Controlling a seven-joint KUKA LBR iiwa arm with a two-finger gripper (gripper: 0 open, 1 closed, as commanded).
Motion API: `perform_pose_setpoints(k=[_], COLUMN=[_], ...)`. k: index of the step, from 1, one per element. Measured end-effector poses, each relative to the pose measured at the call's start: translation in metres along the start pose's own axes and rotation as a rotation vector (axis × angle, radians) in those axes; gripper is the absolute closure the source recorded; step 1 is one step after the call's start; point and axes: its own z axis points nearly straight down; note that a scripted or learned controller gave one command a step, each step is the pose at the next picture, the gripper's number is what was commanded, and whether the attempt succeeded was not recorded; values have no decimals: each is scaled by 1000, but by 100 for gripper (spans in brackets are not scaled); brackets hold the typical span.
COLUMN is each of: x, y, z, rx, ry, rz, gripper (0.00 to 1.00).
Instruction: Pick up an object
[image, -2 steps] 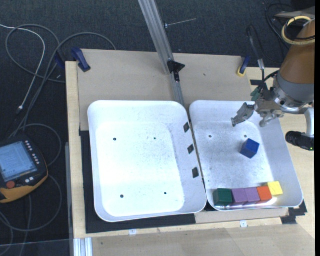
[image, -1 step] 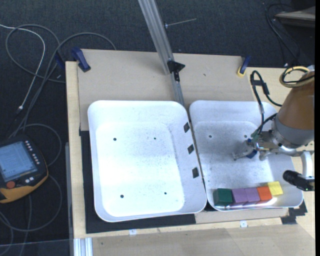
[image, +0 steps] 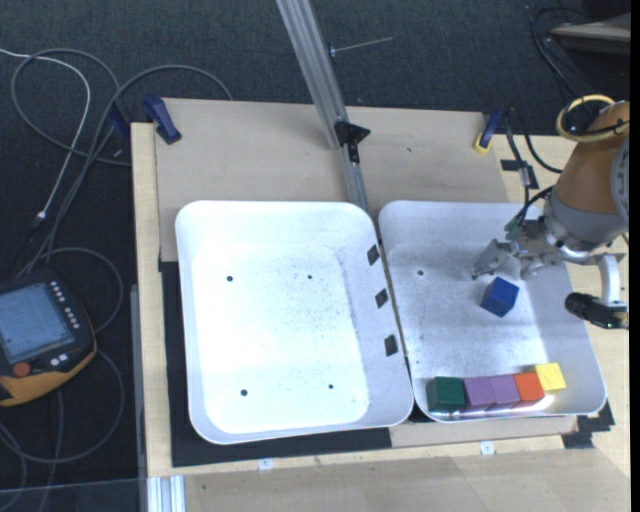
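A blue cube (image: 500, 297) lies tilted in the middle of the right bin (image: 430, 330). My gripper (image: 511, 264) hangs just beyond it, toward the bin's far right, and stands open with its grey fingers (image: 487, 262) spread. The cube sits in front of the fingertips, not between them. Along the right bin's near edge runs a row of blocks: green (image: 448, 391), purple (image: 492, 389), orange (image: 528, 385) and yellow (image: 551, 377).
The left bin (image: 270, 320) sits beside the right one, joined by black clips (image: 381, 297). A slanted metal pole (image: 318, 75) crosses the bench's back edge. Blue clamps (image: 160, 118) hold the bench corners. A teach pendant (image: 35, 335) lies on the floor at left.
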Motion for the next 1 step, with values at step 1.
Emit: perform_pose_setpoints(k=[1], x=[36], y=[-48], z=[-1], rx=[11], ry=[7], rz=[2], gripper=[0])
